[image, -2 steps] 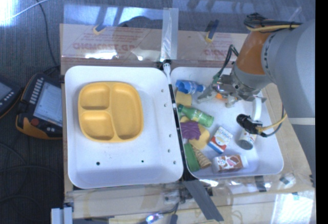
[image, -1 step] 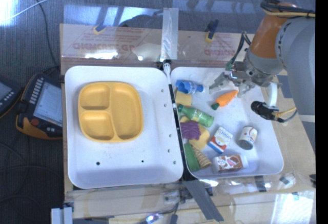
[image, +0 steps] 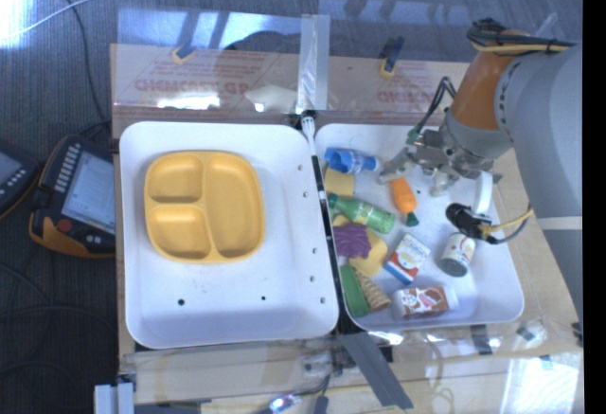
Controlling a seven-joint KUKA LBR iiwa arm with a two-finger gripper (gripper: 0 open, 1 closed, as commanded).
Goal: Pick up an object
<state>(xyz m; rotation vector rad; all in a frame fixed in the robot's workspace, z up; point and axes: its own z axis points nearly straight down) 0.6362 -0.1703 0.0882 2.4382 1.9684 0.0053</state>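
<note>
Two shallow white bins sit side by side on the bench. Left bin (image: 227, 308): holds a yellow divided plate (image: 204, 206), lying flat with three compartments. Off the bench to the far left, a handheld control pendant (image: 71, 199) rests on the floor. Right bin (image: 492, 294): crowded with small items. Along its left wall, from far to near, lie a blue bottle (image: 352, 160), a yellow block (image: 340, 183), a green bottle (image: 363, 213), purple grapes (image: 350, 239) and a green piece beside a waffle cone (image: 371, 293). Toward the middle, an orange carrot (image: 404, 196) lies on the bin floor, a small white carton (image: 408, 258) nearer, and a brown packet (image: 422, 301) near the front rim. A small can (image: 457, 253) stands to the right of the carton. Gripper (image: 426, 173): low over the far part of the right bin, just beside the carrot's far end; fingers look spread apart, nothing visibly between them. The grey arm with its orange band (image: 483, 90) enters from the right.
</note>
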